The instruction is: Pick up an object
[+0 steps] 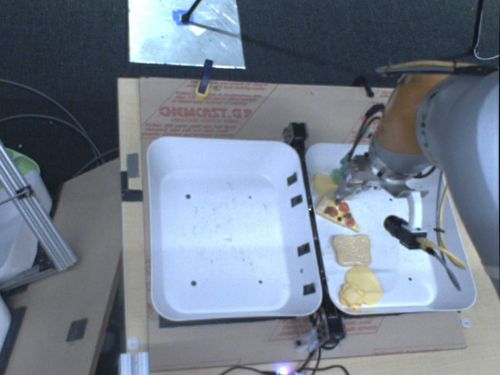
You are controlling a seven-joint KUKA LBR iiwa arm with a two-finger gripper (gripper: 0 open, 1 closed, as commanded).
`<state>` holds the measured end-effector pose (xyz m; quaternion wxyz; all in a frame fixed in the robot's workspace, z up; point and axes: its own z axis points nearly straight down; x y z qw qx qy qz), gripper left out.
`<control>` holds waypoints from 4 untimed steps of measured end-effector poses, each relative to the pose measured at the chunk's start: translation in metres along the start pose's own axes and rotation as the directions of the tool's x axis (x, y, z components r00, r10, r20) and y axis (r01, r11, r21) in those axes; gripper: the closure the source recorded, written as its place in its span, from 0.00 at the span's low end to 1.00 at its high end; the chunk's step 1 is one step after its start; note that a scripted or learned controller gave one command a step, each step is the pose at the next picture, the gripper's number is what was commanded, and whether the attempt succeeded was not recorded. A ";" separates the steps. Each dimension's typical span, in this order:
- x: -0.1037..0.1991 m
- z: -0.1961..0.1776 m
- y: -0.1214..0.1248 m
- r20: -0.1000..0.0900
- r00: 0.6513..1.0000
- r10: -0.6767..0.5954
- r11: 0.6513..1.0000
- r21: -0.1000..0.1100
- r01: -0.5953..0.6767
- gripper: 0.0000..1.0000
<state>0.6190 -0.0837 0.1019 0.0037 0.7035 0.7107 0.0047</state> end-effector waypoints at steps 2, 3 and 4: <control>0.094 -0.083 -0.133 0.000 1.000 0.009 1.000 0.016 -0.009 1.00; 0.119 -0.223 -0.127 -0.002 1.000 0.001 1.000 -0.005 -0.001 1.00; 0.068 -0.255 -0.128 0.003 1.000 0.013 1.000 0.005 -0.013 1.00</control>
